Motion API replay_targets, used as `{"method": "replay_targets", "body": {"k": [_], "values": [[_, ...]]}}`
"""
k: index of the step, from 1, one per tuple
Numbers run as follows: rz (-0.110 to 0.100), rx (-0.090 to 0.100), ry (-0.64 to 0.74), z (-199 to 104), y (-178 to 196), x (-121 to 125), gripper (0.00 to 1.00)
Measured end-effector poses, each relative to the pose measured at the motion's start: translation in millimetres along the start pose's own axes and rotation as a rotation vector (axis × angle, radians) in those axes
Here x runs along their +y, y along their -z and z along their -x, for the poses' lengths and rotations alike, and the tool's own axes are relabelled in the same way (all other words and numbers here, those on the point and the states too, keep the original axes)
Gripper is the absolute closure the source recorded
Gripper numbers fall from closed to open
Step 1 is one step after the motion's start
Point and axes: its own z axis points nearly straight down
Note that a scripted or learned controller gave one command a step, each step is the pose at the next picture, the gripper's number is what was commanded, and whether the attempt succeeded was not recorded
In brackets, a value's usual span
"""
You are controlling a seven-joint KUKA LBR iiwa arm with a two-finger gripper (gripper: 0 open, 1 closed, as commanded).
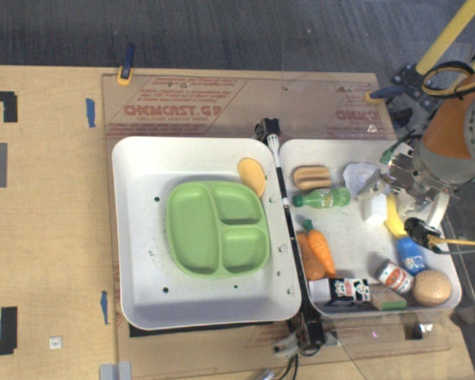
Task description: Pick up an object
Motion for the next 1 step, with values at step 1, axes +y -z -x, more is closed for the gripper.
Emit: {"method": "replay_targets", "body": {"k": [1], "values": [[0.012, -0.006, -0.106, 12.0, 0.5, -33.7, 0.00]]}}
